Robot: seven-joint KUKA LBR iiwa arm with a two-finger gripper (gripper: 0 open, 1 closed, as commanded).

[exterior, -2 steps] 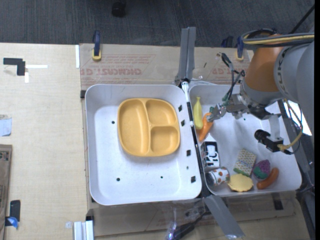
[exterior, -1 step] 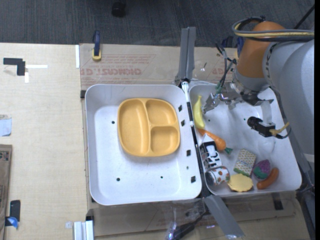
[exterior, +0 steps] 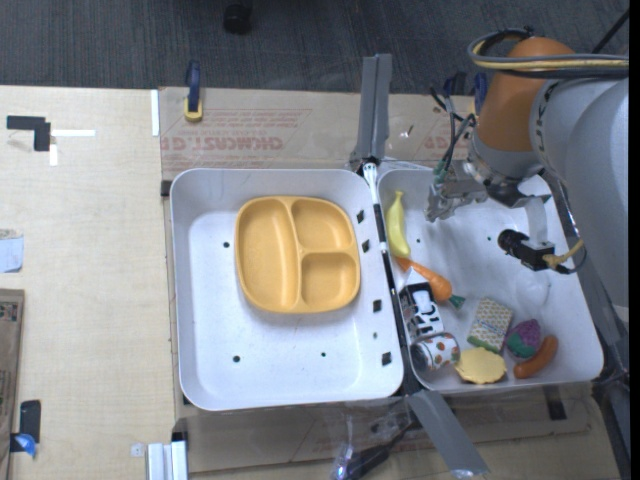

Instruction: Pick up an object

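1. You are at the approach step; the claw point(exterior: 440, 206) hangs over the upper left part of the right bin point(exterior: 570, 298), just beside the banana point(exterior: 398, 226); nothing sits in its grip, and you cannot tell how wide it stands from this slant.
2. The nearest pick, by my judgement, is that banana; it lies against the bin's left wall, near the divider, with the carrot point(exterior: 432, 280) touching its lower end.
3. Its long axis runs almost straight up and down the view, tip toward the far rim, lower end toward the carrot; it bows slightly.
4. Your next move calls for a short shift left, then a descent with the grip set across that axis; the wall leaves little room on 1 side.
5. The left bin point(exterior: 200, 298) holds the yellow divided plate point(exterior: 297, 253); leave it alone.
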